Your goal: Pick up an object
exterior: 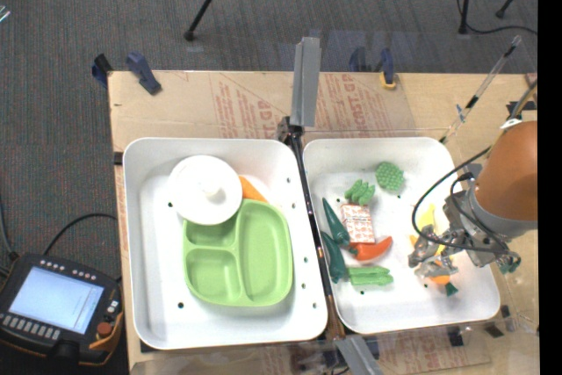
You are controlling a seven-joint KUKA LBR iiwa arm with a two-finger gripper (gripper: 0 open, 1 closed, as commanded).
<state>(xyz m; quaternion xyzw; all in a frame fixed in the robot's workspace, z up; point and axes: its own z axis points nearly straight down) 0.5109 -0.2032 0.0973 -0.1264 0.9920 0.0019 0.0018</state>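
Observation:
My gripper (pixel 436 263) hangs low over the right part of the right bin (pixel 399 155), below the grey wrist with its orange band. Under and beside its tip lie small toys: a yellow piece (pixel 427 218) and an orange-and-green bit (pixel 447 284). Whether anything sits between the fingers cannot be made out. Further left in the same bin lie a green round knobbly toy (pixel 390 176), a green leafy toy (pixel 359 191), a red-and-white patterned packet (pixel 356 223), an orange-red piece (pixel 375 249), a dark green long piece (pixel 333 233) and a green pod (pixel 370 277).
The left bin (pixel 140 180) holds a light green sectioned tray (pixel 241 257), a white round lid (pixel 205 189) and an orange item (pixel 253 188) partly under it. A grey post (pixel 305 88) stands behind the divider. A teach pendant (pixel 57 303) lies at lower left.

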